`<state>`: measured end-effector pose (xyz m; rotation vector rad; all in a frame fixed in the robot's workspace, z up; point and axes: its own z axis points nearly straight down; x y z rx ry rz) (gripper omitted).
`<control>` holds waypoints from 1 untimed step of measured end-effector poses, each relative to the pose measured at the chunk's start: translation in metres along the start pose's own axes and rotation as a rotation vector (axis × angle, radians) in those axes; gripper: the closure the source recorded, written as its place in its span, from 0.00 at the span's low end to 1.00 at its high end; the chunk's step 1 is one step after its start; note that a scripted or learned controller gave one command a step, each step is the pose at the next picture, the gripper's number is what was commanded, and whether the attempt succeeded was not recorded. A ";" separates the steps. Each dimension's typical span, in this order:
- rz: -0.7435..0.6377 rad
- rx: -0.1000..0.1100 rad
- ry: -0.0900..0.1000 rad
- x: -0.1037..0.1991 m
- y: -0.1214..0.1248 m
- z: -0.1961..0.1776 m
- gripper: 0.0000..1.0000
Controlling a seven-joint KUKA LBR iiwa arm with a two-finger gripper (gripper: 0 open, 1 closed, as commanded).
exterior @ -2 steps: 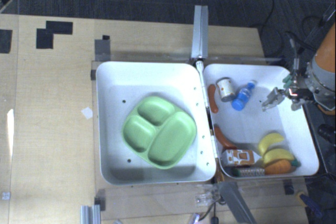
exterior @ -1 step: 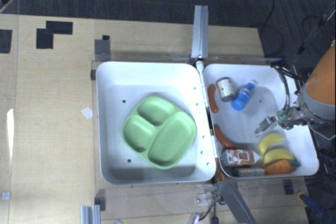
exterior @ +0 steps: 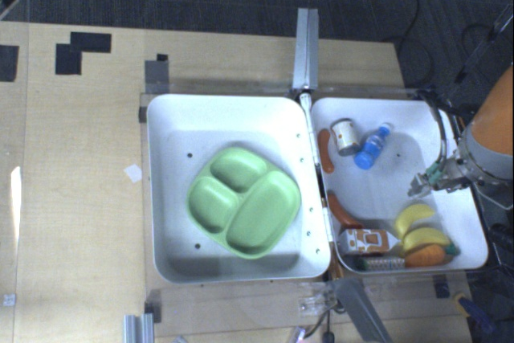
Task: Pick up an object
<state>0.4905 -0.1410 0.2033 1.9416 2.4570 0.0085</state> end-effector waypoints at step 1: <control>-0.131 0.002 0.000 -0.009 0.001 -0.116 1.00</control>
